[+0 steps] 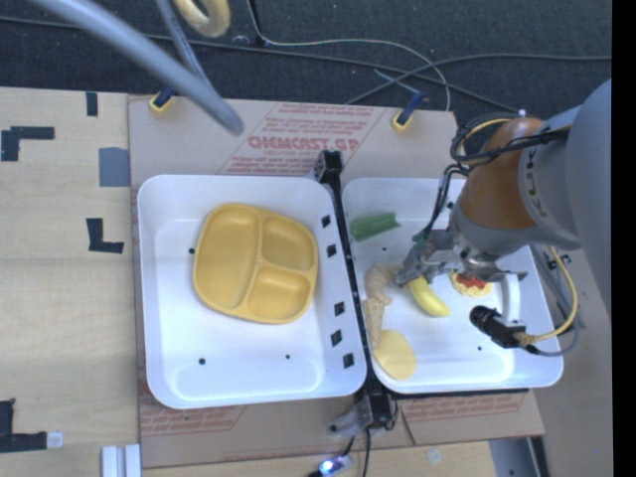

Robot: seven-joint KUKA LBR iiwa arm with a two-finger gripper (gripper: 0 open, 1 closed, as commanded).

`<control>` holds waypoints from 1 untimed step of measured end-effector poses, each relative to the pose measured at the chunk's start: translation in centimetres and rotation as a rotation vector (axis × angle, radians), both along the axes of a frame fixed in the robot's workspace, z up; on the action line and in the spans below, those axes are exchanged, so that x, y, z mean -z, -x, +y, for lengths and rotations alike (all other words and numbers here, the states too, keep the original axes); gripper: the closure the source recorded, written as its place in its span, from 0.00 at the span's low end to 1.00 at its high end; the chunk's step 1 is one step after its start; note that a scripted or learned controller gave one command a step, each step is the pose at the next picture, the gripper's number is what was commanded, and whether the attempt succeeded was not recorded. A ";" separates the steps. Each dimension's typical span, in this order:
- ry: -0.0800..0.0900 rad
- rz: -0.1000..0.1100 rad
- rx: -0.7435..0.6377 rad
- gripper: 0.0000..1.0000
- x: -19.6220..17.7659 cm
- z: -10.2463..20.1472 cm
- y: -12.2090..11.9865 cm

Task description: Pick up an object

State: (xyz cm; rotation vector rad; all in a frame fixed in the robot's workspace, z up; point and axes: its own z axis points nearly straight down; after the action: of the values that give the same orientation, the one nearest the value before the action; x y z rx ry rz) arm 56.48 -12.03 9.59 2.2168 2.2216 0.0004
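Leftmost, you see the left bin (159, 296) on the table (60, 266), carrying a yellow divided plate (254, 263) with three compartments. Crossing the divider, the right bin (537, 366) holds a green piece (374, 227) near its top left, a pale tan piece (377, 296) along its left wall, and a round pale yellow disc (395, 355) near the lower left. Your target, the banana (429, 298), is small, yellow and lies mid-bin, its long axis running from upper left to lower right. The claw (425, 269) sits just above its upper end, fingers apart. A red and yellow item (470, 284) lies just beside it on the right.
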 end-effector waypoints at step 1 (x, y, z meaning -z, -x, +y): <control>-0.001 -0.001 0.000 1.00 -5.3 0.2 -1.1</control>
State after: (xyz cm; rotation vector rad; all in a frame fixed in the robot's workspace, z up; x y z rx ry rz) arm 57.57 -11.84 14.87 2.2173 2.2219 0.0027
